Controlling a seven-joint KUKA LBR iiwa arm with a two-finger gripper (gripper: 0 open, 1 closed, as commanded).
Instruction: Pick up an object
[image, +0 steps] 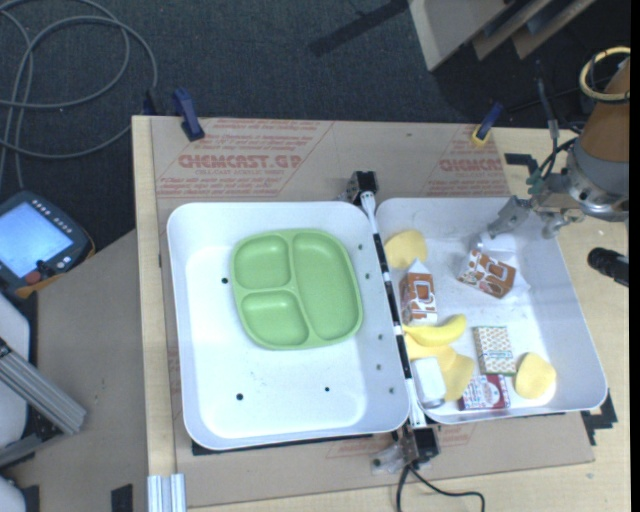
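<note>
The right bin (560, 290) holds several small items. A brown and white carton (488, 272) lies tilted near its back. A second such carton (418, 297) lies by the left wall, with a yellow banana (437, 332) just in front of it and a round yellow fruit (405, 247) behind it. My gripper (505, 222) hangs at the bin's back right, just above and behind the tilted carton, with nothing visibly in it. The grey arm with its orange band (605, 140) comes in from the right.
A green divided plate (297, 288) sits in the left bin (200, 380). At the right bin's front lie a pale checked box (494, 349), a yellow fruit (535, 376), a red and white packet (485, 393) and a white piece (430, 378). Clamps hold the board's back edge.
</note>
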